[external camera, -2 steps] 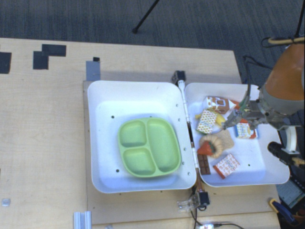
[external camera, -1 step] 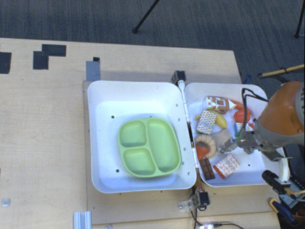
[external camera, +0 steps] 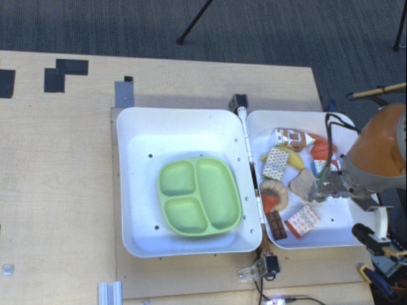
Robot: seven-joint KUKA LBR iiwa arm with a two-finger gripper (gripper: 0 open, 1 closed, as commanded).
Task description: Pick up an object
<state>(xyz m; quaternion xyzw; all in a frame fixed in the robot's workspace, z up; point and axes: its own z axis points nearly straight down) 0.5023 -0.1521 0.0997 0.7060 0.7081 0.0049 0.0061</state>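
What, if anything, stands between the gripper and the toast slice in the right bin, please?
Nothing visible does. The gripper is right at the toast slice in the right bin; the donut and red-checked packet lie beside it, not between.

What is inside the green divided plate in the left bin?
Nothing visible: all three compartments of the green plate show bare. What lies beneath it on the left bin floor is covered.

One camera, high over the bench [external camera: 57, 170].
I look down at a slant; both bins [external camera: 137, 170] sit left of the gripper [external camera: 318, 192].
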